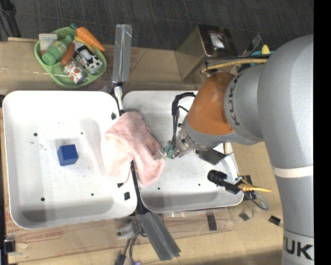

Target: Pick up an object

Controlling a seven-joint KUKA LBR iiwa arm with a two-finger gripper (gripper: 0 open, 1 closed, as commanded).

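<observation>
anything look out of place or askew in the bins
Yes: the pink cloth is not lying inside one bin. It is crumpled and draped over the divide between the left bin and the right bin. The blue cube sits normally in the left bin.

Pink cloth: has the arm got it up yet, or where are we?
Not up yet. The pink cloth lies draped over the wall between the left bin and right bin. The claw is down at the cloth's right edge; a grip cannot be confirmed. Lifting remains. The blue cube sits untouched.
</observation>
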